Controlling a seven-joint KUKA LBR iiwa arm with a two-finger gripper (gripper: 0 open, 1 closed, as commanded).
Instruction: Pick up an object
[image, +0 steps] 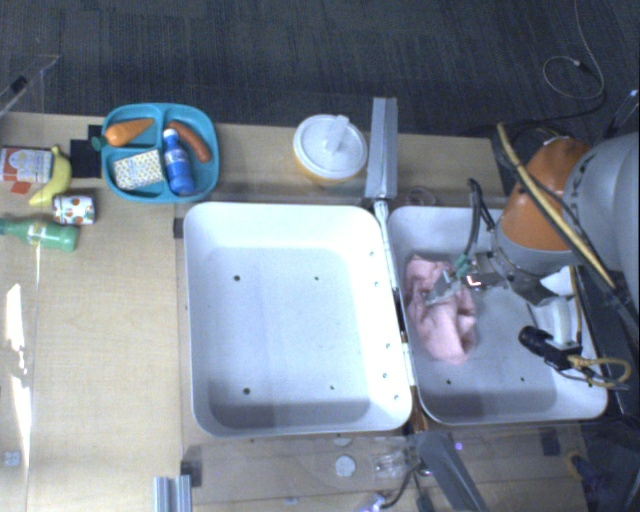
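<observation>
The pink cloth (438, 308) lies crumpled in the right bin (500, 395), hard against its left wall, with its long axis running from the far side of the bin toward the near side. The gripper (447, 287) reaches in from the right and sits low over the cloth's upper half, its fingers (437, 292) spread a little and pointing left into the folds. Whether any fabric is actually pinched between them I cannot tell; the tips are small and blur into the pink. The bulk of the cloth lies just nearward of the tool, so a grasp looks likeliest across the short axis, straight below. The left bin (290, 320) sits beside it
</observation>
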